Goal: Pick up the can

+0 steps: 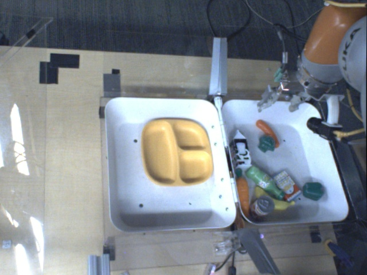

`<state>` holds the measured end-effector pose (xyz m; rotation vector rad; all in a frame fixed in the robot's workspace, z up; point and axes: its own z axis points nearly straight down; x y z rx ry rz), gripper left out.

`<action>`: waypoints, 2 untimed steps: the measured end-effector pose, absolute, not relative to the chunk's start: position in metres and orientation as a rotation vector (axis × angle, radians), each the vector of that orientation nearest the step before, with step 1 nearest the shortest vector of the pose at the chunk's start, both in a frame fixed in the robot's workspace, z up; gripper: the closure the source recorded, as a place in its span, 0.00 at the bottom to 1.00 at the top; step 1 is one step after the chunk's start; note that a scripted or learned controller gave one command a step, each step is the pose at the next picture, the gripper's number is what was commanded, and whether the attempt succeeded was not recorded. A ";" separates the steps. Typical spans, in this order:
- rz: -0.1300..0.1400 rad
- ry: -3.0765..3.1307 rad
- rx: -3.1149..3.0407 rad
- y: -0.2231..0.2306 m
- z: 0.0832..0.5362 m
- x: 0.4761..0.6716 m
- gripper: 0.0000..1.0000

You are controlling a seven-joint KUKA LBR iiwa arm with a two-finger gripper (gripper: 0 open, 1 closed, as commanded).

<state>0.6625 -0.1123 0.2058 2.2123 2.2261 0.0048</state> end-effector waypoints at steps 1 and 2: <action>0.006 2.054 2.369 -0.174 0.186 0.670 0.00; 0.004 2.070 2.357 -0.199 0.102 0.631 0.00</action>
